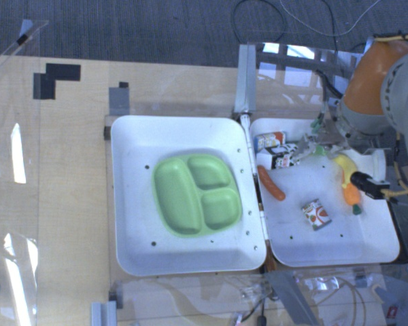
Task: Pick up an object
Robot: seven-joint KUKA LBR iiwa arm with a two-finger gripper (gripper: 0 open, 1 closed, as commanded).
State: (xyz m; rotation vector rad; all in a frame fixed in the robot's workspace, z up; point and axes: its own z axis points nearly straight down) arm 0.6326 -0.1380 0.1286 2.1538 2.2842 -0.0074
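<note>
Nothing is lifted yet: we see the gripper [311, 143] low over the small carton [280, 159], its state unreadable.

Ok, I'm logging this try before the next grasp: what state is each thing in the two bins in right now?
Green divided plate: flat in the left bin, compartments up.
Sausage: lying in the right bin, by the left wall.
Two small cartons: at the back, side by side.
Patterned small box: lying apart, mid-bin.
Banana and carrot: lying at the right side.
Gripper: low over the bin's back, near the cartons.
</note>
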